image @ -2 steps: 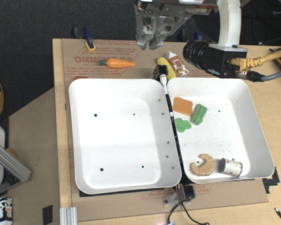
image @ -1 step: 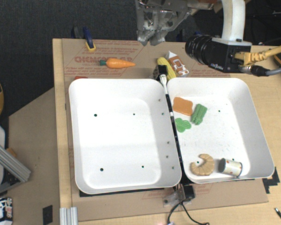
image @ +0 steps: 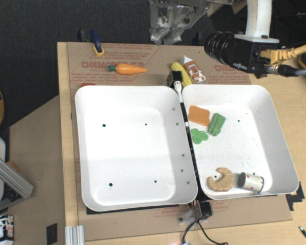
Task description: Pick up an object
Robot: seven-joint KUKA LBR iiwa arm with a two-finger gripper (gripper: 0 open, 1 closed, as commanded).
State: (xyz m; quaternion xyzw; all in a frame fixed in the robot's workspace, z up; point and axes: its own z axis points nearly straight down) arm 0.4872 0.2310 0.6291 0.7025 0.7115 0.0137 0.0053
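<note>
The tool [image: 166,32] hangs at twelve o'clock, beyond the bins' far edge; whether it is open I cannot tell, and nothing shows in it. Below it on the desk [image: 66,137] lie a smooth carrot [image: 128,69] and a yellow corn cob [image: 179,70]. The right bin [image: 275,131] holds a flat orange block [image: 199,115], two knobbly green pieces [image: 217,124], a curled croissant [image: 221,179] and a small cylinder [image: 251,181] at five o'clock. The left bin [image: 86,137] offers wide, smooth white floor.

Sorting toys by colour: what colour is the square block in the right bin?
Orange, seen in the camera view: the block.
</note>
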